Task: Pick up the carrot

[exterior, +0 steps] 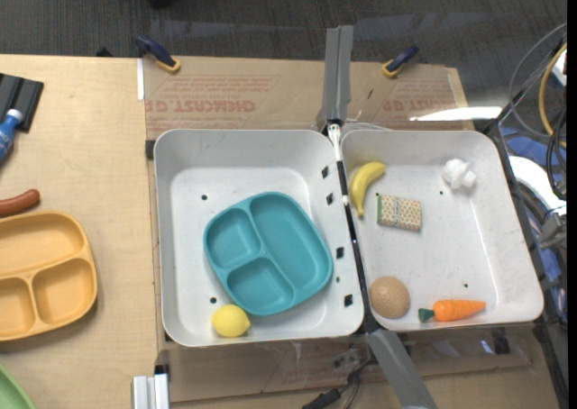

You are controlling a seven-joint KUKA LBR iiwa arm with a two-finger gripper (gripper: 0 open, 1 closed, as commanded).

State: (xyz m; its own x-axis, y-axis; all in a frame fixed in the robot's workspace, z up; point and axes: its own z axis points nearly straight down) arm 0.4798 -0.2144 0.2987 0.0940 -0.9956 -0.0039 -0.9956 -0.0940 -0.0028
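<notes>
Camera view: carrot (pixel 455 310) is lying in right bin (pixel 505 218), near front wall, just beside brown potato (pixel 389 296). Gripper state cannot be told. Risk being judged: descent being crowded by wall, carrot being nudged or rolled, potato being clipped.

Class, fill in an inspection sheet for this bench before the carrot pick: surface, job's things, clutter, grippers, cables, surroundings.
Surface: two white bins side by side, left bin and right bin, on cardboard held by clamps.
Job's things: carrot lying flat at the right bin's near edge, green end toward the brown ball.
Clutter: banana, patterned block, white lump; teal divided plate and lemon in the left bin.
Grippers: nothing seen.
Cables: loops at the right.
Surroundings: yellow tray and sausage on the wooden bench.
</notes>
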